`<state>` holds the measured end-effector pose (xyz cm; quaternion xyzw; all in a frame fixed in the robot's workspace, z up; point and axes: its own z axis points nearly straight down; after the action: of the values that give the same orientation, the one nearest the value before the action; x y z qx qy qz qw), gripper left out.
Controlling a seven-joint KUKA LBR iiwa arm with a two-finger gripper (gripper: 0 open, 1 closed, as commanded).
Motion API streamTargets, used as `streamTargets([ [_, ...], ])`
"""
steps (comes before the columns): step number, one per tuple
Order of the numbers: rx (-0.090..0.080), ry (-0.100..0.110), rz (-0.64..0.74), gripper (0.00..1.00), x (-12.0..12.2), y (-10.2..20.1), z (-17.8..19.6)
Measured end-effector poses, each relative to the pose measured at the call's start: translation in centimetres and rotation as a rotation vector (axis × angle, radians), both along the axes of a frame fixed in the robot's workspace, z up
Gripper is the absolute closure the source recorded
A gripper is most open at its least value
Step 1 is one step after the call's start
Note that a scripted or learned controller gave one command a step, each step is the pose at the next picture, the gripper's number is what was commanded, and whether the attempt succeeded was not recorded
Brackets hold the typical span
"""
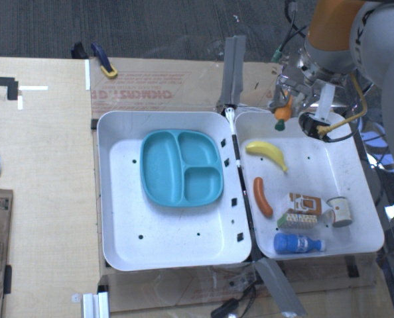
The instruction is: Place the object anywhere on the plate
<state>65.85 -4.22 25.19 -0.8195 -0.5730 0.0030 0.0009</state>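
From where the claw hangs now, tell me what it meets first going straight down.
Probably the right bin's back-left corner floor; the claw has a small orange object at its tip. The banana lies nearer the camera. Depth is unclear.

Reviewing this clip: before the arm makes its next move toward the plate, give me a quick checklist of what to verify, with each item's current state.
1. Something sits between the fingers of the hand: ok, a small orange carrot-like object with a green tip hangs there.
2. Grip is secure: cannot tell, the contact area is too small to judge.
3. Blue plate is ready to receive: ok, it lies flat in the left bin with all three compartments bare.
4. Object is over the plate: not ok, it hangs at the right bin's far left corner.
5. Object is lifted off the banana: ok.
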Motion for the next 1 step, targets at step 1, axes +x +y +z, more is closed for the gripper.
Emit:
streamTargets([
  [1, 0.002, -0.002, 0.125, 1.00, -3.56, 5.08, -6.16],
])
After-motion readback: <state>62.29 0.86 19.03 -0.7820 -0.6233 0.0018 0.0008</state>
